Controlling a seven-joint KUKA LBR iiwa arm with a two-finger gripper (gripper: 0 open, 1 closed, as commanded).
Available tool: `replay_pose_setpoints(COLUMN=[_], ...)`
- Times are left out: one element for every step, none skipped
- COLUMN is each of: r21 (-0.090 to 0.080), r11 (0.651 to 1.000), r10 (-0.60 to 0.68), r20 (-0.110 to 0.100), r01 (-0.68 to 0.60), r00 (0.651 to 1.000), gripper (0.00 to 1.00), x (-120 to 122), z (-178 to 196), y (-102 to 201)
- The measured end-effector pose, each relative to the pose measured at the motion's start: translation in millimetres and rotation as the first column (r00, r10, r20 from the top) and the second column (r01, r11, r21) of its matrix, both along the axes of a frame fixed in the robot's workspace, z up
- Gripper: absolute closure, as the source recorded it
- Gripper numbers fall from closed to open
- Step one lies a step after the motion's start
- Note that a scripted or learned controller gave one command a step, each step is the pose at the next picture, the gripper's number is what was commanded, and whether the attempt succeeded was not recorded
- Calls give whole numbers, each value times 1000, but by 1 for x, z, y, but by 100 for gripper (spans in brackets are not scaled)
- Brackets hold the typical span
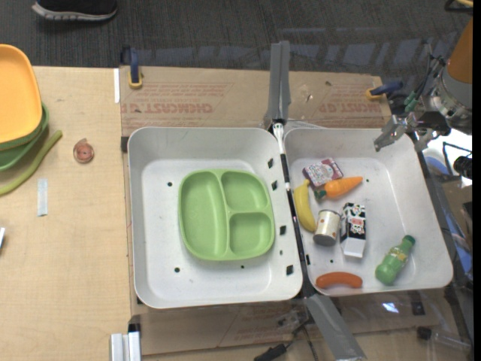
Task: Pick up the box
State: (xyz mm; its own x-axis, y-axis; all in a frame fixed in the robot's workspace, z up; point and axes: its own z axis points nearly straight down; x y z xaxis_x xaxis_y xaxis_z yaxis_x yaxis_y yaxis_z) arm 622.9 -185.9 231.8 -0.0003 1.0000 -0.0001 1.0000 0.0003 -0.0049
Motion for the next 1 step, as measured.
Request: replay_pose_setpoints(r21=[-2], r11=[992], r10=[-127], r20=[2], r01=[127], r00=[992], gripper=[0], x=[36], z=[-16], y=[63])
